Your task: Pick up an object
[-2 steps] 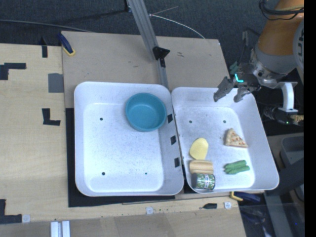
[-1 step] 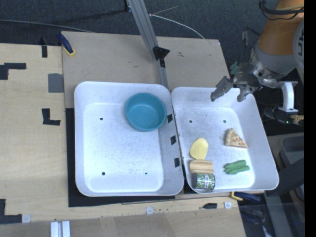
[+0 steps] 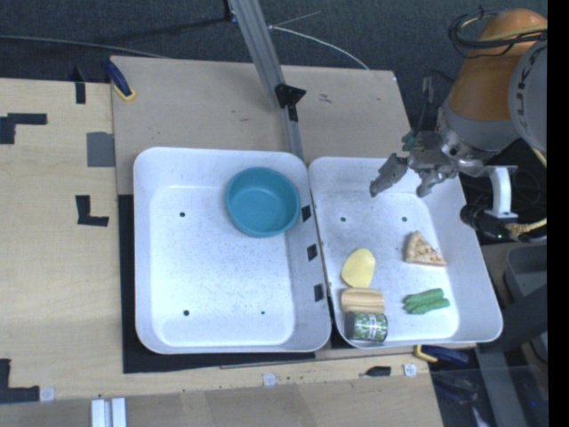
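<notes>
The end effector [image 3: 409, 183] hangs over the upper part of the right bin [image 3: 471, 327], its two dark fingers [image 3: 385, 179] spread apart with nothing between them. It sits at the end of the grey arm [image 3: 498, 78], which enters from the right with its orange band above the wrist.

The right bin holds all the small items, and they lie toward its near end, well apart from the end effector. Nearest to it is a toy pizza slice [image 3: 423, 250], below it and slightly to the right, against the bin's right side. A yellow rounded piece [image 3: 358, 267] — it looks like a toy lemon or potato chip, though which I cannot tell — lies below and to the left of the end effector, close to the bin's left wall. Just beneath the yellow piece is a tan block [image 3: 363, 299], and touching that, at the bin's near edge, a green can [image 3: 367, 327] lying on its side. A green toy pea pod [image 3: 425, 302] rests to the right of the block, below the pizza slice.

The left bin [image 3: 169, 327] carries a blue bowl [image 3: 261, 201], upright, in its upper right corner — across the bin divide from the end effector. Both bins rest on the light wooden surface [image 3: 53, 238].
</notes>
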You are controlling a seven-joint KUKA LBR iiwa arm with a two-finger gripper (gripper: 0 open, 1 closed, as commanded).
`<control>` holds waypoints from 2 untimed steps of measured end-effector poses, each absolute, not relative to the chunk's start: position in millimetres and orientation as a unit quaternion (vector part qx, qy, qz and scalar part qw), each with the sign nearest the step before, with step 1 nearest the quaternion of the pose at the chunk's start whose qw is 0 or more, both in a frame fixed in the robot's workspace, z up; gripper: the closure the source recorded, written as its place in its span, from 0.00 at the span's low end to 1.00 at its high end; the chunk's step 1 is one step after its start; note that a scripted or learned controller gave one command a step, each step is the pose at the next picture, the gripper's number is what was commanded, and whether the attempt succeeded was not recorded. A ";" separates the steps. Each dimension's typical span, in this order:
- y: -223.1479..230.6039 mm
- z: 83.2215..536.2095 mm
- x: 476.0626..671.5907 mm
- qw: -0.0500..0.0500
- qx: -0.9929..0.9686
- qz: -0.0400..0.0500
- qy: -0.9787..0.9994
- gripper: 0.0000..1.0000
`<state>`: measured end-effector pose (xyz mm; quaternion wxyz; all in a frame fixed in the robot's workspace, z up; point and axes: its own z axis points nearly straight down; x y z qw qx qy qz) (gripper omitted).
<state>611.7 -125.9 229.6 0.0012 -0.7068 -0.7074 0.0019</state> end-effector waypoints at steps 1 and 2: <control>-132.4 167.8 613.0 0.002 -0.707 0.003 -0.707 0.00; -132.2 119.7 620.2 0.002 -0.706 0.002 -0.708 0.00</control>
